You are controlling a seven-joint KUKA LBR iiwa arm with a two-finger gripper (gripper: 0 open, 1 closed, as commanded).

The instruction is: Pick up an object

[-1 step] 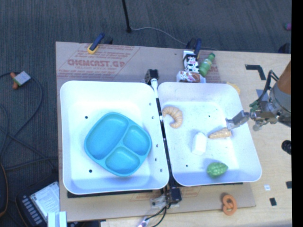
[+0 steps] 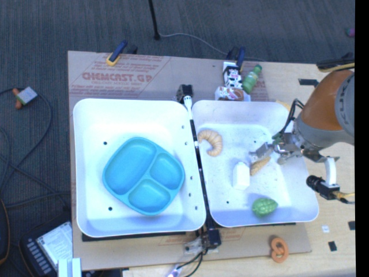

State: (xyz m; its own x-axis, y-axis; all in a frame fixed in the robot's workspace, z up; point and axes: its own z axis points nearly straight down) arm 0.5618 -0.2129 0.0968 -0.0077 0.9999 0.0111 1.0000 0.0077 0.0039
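The arm [image 2: 331, 111] is reaching into the right bin [image 2: 300, 212] from its right side, and the end effector [image 2: 266, 152] is hanging low over that bin with its metal fingers slightly apart, nothing showing between them. A small tan stick [image 2: 260, 165] is lying just below the fingertips, close to touching them. A white block [image 2: 241, 175] is sitting just left of the stick. A curled orange piece [image 2: 211, 141] is resting near the bin's upper left corner, and a green lumpy ball [image 2: 264, 206] is lying near its lower edge. In the left bin [image 2: 92, 120] a blue divided plate [image 2: 144, 175] is sitting on the counter [image 2: 328, 253].
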